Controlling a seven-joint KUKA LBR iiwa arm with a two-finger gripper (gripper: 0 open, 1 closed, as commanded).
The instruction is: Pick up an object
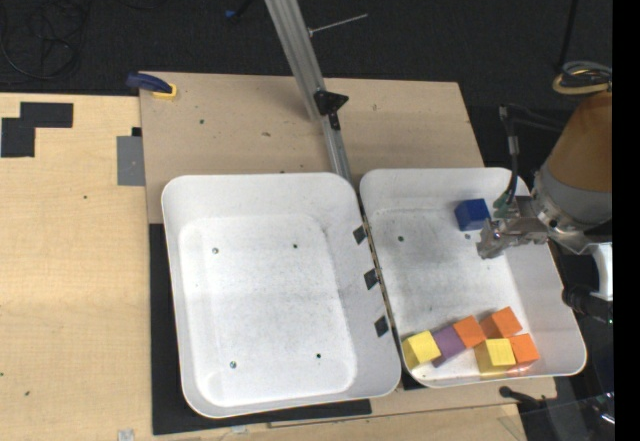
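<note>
Taking the right bin (385,259) as the landmark: in its near corner lies a heap of small blocks, a yellow block (421,346), a purple block (447,346), orange blocks (468,332) and a second yellow block (494,354), touching one another. Farther back, toward the far wall, a blue block (471,214) sits alone. The hand (497,237) hovers just beside it; how it stands, wide or narrow, I cannot tell. The block looks light, rigid and smooth, best pinched across two opposite flat faces.

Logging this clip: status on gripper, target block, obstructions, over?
Gripper low in right bin, finger state unclear. Blue block just beside it, not held. Other blocks clustered at near corner, clear of the approach.
</note>
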